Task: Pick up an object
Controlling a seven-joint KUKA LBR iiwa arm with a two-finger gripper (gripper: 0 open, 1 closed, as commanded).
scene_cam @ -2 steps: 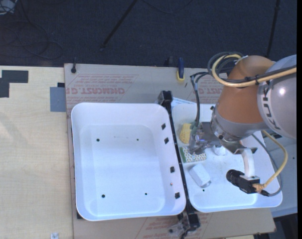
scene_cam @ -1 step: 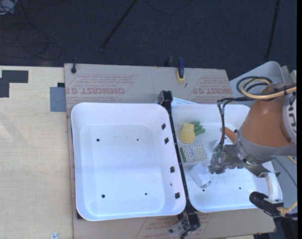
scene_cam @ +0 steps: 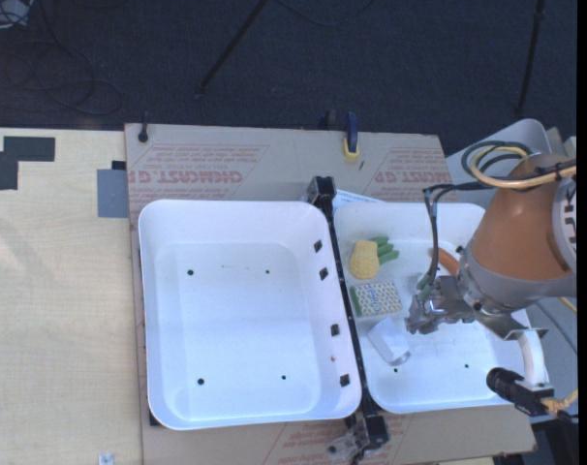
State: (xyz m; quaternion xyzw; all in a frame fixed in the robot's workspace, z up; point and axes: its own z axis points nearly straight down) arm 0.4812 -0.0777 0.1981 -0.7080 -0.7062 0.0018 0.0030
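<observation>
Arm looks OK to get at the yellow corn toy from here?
Probably yes. The corn toy lies uncovered in the right bin, near the divider. The gripper hangs over the same bin, with just a patterned pad lying between them, low and flat.

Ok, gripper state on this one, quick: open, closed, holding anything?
Gripper: over the right bin, beside the patterned sponge; open or closed cannot be told, and nothing is visibly held.

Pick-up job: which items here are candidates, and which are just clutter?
Job:
- yellow corn-shaped toy with green leaves
- green-patterned flat rectangular pad
- clear plastic piece
- two-finger gripper, above the right white bin

Lying about:
- left white bin
- blue-handled yellow clamp
- brown cardboard sheet
</observation>
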